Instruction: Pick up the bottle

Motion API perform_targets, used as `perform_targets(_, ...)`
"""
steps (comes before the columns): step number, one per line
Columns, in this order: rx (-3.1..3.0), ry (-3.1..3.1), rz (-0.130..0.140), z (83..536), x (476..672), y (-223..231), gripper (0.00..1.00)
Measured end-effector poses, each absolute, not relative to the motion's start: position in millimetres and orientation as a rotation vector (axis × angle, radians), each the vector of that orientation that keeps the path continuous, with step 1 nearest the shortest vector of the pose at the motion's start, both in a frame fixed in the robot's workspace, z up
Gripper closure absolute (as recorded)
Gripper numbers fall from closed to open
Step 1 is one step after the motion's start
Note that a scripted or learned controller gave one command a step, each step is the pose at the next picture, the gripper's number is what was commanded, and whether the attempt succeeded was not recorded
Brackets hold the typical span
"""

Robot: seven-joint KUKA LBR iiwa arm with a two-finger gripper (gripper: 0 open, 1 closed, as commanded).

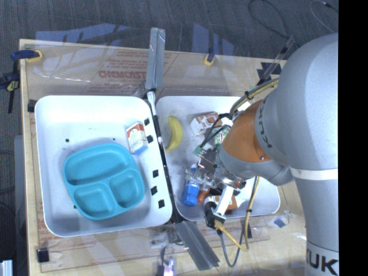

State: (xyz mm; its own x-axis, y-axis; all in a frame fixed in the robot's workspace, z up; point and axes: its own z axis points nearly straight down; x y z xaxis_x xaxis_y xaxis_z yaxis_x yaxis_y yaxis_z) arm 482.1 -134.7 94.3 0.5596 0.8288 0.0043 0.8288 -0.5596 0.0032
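Observation:
The bottle point(190, 192) is small and blue with a light cap, and it lies near the front left of the right bin point(178, 109). My gripper point(202, 176) hangs directly over it, reaching down from the grey arm with the orange band point(244, 140). The gripper's tip sits at or just above the bottle's upper end. An orange object point(202, 196) lies against the bottle's right side, partly hidden by the wrist.
A yellow banana point(174, 132) and a crumpled snack packet point(205, 121) lie at the back of the right bin. The left bin point(75, 111) holds a blue divided plate point(103, 180) and a small red-and-white carton point(135, 137). Cables point(236, 243) dangle over the front edge.

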Motion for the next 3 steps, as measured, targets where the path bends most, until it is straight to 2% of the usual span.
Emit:
perform_targets(1,2.903,1.196,0.012,94,479.8,-133,0.00)
perform_targets(2,2.902,1.207,0.009,103,480.0,-133,1.00)
perform_targets(3,2.955,1.082,-0.004,191,476.5,-67,1.00)
